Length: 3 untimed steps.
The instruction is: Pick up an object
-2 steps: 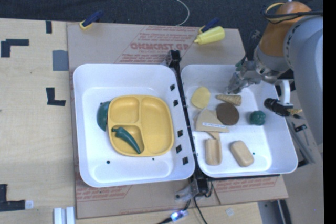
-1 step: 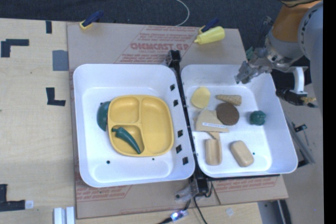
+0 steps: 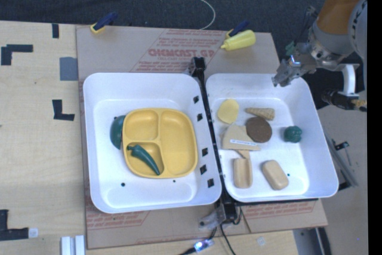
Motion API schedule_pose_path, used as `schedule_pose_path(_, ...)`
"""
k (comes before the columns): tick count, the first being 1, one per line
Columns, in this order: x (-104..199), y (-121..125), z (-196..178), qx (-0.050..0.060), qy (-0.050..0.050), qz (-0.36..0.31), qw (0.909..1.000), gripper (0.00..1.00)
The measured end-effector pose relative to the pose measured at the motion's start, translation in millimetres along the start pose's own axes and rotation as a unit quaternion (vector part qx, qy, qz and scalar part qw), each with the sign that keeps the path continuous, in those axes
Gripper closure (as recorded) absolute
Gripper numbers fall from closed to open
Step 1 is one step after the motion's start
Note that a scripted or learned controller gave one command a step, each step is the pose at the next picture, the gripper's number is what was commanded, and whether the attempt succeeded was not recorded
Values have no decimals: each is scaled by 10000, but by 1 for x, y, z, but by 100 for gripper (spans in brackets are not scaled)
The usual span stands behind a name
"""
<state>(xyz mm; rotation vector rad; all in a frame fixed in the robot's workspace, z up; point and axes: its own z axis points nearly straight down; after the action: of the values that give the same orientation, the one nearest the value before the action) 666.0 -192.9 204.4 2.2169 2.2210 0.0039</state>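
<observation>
The arm [image 3: 343,3] is cut off by the picture's right edge at two o'clock, so its upper part is out of sight. Its gripper [image 3: 285,76] over the right bin's [image 3: 316,122] far rim is too small and dark to tell how the fingers stand. In the left bin [image 3: 98,128], a dark green object [image 3: 116,131] at nine o'clock of the yellow divided plate [image 3: 173,140] is partly hidden under the plate's edge; its kind cannot be told. The print on the tan wedge [image 3: 239,139] is too small to read.
</observation>
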Motion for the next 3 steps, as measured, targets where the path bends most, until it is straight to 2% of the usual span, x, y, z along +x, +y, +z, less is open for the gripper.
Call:
schedule_pose_path(1,1,1,-22,11,3,3,10000,100)
schedule_pose_path(2,35,-37,-31,30,6,-5,10000,100)
schedule_pose_path(3,76,-61,-29,37,10,-12,10000,100)
